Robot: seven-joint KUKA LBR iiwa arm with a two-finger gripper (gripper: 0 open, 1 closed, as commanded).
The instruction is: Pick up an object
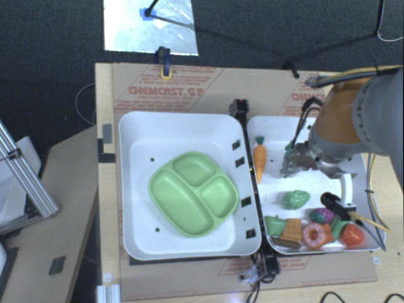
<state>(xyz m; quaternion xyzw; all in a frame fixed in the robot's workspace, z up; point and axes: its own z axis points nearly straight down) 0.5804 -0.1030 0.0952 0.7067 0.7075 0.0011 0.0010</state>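
Altogether two bins (136, 137), one carrot (259, 158), one donut (314, 235).

Printed in red on the brown cardboard sheet (189, 84) under the bins, well to the left of the gripper (291, 166) and farther up the view: "CHEMCAST GP". Same red lettering repeated on the cardboard nearer the gripper, just above and to its right, but cut off by the arm and unreadable. More red print along the sheet's lower edge, below the gripper, too faint to read.
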